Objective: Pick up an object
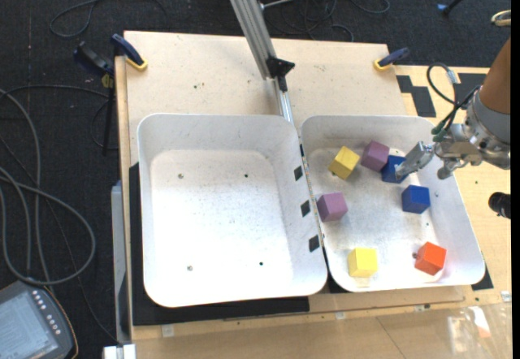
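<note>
Currently, step: I have the pincer [424,156] low in the right bin [455,211], closing in on a blue cube [394,169] just beside its tip.
Pincer state: I cannot tell whether it is apart or together.
Next move: I judge it needs to straddle that cube squarely.
Crowding: purple cube [374,155] touches the target on the far side.
Open room: another blue cube [415,198] lies nearer me; bin wall close behind.

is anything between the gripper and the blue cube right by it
Nothing visible. The gripper sits right at the blue cube, in the right bin. A purple cube sits against that cube's far side, not between them.
</note>
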Available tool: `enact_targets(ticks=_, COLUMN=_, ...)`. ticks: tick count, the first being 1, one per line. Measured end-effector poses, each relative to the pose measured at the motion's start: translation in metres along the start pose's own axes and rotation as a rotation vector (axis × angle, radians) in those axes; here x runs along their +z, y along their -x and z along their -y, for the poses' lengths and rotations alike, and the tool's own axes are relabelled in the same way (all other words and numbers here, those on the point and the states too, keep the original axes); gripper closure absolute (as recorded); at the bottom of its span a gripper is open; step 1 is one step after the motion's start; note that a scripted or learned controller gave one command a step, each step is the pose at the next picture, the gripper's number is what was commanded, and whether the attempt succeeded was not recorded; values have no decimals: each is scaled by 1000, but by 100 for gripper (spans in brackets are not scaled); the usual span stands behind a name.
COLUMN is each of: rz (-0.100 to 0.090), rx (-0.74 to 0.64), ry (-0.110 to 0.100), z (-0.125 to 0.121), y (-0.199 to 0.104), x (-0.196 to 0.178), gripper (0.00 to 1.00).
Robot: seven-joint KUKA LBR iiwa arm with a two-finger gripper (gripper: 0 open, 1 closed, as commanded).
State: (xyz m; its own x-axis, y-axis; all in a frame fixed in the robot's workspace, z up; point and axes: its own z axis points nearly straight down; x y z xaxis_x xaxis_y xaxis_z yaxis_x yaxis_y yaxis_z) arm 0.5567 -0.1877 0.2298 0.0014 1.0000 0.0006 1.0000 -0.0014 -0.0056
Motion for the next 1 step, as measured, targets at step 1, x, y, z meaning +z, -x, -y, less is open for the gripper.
enact_targets(ticks=1, rz=-1, rx=-1, ry=1, z=-4, y=-8, x=49, gripper=0)
